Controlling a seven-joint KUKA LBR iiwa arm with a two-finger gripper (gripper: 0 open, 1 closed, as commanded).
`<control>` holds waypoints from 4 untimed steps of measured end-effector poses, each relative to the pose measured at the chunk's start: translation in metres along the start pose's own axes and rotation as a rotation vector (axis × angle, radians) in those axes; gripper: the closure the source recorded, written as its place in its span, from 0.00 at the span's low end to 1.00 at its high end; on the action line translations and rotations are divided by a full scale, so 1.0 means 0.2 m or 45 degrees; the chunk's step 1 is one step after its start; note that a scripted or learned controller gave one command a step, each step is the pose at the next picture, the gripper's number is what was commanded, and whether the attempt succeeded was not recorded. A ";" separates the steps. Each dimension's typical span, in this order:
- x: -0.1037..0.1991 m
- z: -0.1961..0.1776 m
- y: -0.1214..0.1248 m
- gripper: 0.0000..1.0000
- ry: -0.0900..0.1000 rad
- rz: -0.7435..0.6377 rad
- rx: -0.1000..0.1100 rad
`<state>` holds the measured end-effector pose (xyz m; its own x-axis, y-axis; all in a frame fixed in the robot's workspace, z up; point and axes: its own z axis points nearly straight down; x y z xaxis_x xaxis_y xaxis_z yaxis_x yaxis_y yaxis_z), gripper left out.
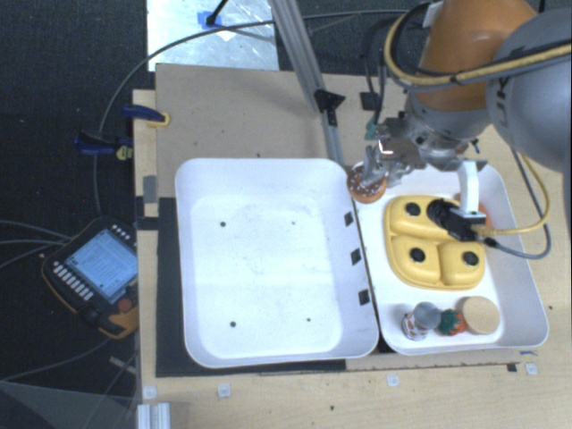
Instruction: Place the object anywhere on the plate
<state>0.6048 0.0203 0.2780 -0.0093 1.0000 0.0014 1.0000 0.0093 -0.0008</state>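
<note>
The hand [374, 172] hangs at the far left corner of the right bin [527, 320], with a small brown round piece [366, 186] right under its tip. From here I can't tell whether the hand is clenched on that piece or merely over it. The piece sits above the bin's rim, just beside the yellow plate [429, 273] and not on it.

The worry is plain. Let go here and it likely lands on the rim or the bin floor, and being round and flat like a biscuit, it might roll off into the left bin [259, 266]. A loose grip could drop it partway across.

The plate looks like glossy moulded plastic, with rounded ridges between shallow hollows, so a drop onto a ridge could skid. Both bins are smooth, hard white. At the near end lie a tan disc [481, 314], something greyish [424, 315] and a red-green bit [450, 324].
</note>
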 end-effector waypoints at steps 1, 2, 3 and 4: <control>0.28 0.05 0.00 1.00 0.001 -0.001 -0.001; 0.55 0.17 -0.06 1.00 0.000 0.000 0.001; 0.84 0.25 -0.15 1.00 0.001 -0.002 0.002; 0.82 0.25 -0.14 0.00 -0.001 0.007 -0.001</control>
